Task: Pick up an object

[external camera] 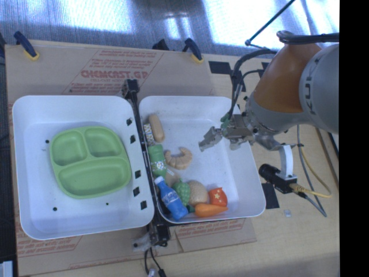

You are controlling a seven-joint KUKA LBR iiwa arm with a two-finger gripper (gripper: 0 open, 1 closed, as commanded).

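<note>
A green divided plate (89,159) is held in the left bin (23,172), toy foods such as a croissant (179,157), a blue bottle (170,198) and a carrot (210,210) are kept in the right bin (245,169), and the gripper (209,139) is seen above its bare floor, fingers parted, nothing between them

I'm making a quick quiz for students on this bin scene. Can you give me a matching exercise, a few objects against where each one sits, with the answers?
Things:
1. green divided plate
2. blue bottle
3. croissant
4. gripper

Places:
A. near the middle of the right bin
B. over the right bin's right half, nothing between its fingers
C. in the left bin
D. at the right bin's near left corner

Pairs: 1-C, 2-D, 3-A, 4-B
</note>
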